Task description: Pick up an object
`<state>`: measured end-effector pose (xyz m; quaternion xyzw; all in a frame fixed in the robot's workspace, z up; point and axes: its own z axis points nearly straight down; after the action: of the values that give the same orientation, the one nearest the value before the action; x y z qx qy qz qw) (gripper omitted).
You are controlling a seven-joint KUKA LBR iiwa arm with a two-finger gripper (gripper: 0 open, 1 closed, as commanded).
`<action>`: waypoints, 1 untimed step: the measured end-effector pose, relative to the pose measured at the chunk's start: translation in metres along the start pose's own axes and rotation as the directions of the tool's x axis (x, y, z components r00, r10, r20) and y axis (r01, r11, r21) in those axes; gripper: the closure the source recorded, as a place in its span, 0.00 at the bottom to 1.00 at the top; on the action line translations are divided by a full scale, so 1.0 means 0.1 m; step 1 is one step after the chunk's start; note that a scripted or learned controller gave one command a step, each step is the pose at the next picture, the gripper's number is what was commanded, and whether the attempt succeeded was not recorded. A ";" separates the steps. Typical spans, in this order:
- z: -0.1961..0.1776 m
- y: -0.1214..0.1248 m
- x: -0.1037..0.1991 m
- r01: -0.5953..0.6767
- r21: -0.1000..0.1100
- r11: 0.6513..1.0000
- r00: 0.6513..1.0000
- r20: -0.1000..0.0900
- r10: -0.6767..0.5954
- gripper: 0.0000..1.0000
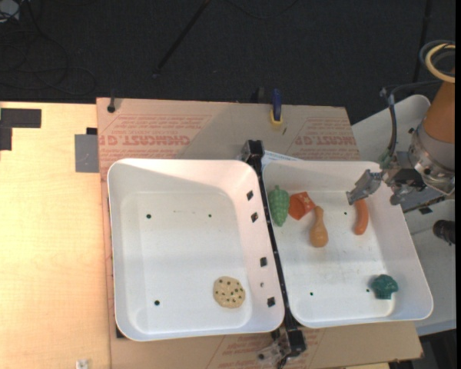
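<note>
gripper [384, 189]: fingers spread, holding nothing, above right bin's [415, 264] far right edge
nearest: sausage [360, 217]
progress: nothing picked; descent, grasp, lift left

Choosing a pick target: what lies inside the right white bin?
Inside the right white bin: green leafy toy, red block, tan drumstick, orange sausage, teal broccoli. The gripper covers some rim.

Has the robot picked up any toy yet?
Not yet. Nothing looks done: the cookie lies in the left bin, and the green leaf, red piece, drumstick, sausage and broccoli lie in the right bin. The gripper hovers open above the sausage, holding nothing. Going down, grabbing and lifting are left.
</note>
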<state>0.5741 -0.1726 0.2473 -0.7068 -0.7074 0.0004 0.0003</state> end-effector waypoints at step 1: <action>1.64 0.22 0.08 0.002 0.000 1.000 1.000 0.000 -0.002 0.00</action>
<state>0.5958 -0.1649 0.0833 -0.7061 -0.7081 0.0002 0.0003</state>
